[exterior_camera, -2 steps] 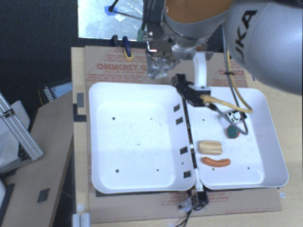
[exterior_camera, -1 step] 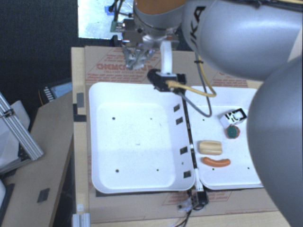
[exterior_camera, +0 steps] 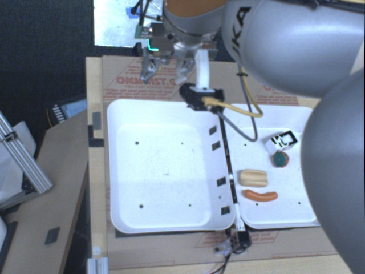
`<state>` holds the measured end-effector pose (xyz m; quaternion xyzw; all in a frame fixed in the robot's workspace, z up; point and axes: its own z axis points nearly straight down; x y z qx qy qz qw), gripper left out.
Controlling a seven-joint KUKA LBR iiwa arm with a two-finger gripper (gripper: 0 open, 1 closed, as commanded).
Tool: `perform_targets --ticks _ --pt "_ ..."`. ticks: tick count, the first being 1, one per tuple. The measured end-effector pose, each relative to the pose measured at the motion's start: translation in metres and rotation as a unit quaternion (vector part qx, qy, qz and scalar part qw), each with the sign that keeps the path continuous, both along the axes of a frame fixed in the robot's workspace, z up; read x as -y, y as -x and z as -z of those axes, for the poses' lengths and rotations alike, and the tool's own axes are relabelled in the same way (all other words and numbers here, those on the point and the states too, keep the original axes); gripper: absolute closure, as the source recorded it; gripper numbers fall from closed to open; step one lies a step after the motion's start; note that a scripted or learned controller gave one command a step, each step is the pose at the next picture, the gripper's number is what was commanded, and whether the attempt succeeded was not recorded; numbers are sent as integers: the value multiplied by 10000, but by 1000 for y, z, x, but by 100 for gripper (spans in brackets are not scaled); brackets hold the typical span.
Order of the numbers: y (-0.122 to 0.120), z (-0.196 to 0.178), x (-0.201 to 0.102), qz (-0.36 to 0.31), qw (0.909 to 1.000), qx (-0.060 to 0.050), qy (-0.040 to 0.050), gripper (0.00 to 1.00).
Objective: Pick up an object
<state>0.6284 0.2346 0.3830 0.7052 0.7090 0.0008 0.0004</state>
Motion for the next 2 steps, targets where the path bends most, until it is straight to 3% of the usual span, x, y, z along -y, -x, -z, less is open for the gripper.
perform_targets --ticks 1,2 --pt "0 -11 0 -20 10000 14 -4 100" --pt "0 -11 0 -24 10000 11 -2 0"
